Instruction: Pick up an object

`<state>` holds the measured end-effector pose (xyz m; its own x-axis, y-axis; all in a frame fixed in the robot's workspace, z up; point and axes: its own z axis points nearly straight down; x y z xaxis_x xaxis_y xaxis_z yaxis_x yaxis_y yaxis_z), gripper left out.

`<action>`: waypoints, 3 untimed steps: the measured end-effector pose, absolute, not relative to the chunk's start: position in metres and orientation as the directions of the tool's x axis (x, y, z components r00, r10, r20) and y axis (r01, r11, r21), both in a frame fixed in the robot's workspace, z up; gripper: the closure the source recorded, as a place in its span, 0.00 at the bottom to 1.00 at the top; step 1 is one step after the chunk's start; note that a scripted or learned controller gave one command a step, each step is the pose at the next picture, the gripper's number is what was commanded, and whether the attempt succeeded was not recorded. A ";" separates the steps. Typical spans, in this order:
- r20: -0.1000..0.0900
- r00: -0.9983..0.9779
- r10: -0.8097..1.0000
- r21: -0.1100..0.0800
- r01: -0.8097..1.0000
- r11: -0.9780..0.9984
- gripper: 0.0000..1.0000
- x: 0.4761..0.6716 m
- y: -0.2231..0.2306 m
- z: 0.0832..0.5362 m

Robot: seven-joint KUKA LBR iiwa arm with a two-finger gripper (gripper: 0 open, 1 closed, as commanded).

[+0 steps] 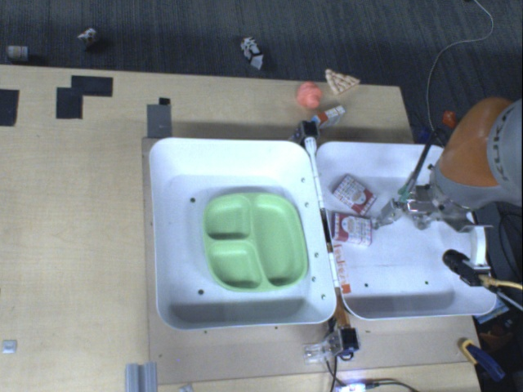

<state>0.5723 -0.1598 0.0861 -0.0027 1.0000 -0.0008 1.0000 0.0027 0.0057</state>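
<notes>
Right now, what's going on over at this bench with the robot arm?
A grey KUKA arm reaches in from the right, its gripper low in the right bin. Its tip sits next to two small red-and-white packets near that bin's left side. Nothing appears lifted yet. The left bin holds a green divided tray, untouched.

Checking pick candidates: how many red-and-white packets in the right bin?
2. One red-and-white packet lies toward the bin's far left; the other packet sits just nearer the camera, beside the gripper. The arm may hide more on the right.
</notes>
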 end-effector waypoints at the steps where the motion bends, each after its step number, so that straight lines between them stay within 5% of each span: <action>1: -0.002 -0.005 1.000 0.013 1.000 0.005 1.00 0.575 -0.160 0.098; 2: -0.002 -0.005 1.000 0.012 1.000 0.005 0.00 0.575 -0.160 0.098; 3: -0.002 -0.001 1.000 0.010 1.000 0.001 0.00 0.489 -0.113 0.087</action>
